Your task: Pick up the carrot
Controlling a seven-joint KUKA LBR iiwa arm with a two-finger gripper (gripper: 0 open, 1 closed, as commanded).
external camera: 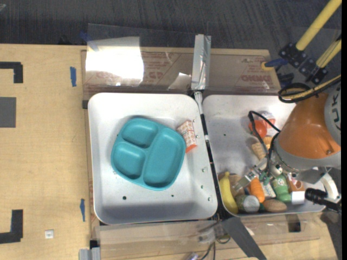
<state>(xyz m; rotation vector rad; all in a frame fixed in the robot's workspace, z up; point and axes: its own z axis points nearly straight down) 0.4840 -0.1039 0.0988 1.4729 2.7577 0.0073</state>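
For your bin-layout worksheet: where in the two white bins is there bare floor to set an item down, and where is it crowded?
Free: the left bin around the teal plate, especially its near strip, and the right bin's far-left floor. Crowded: the right bin's near end, where the banana, carrot and other items pile under the arm.

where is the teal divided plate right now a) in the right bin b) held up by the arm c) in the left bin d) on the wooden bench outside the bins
c, the teal divided plate lies flat inside the left bin, beside a small packet, while the pile of toy food sits in the right bin.
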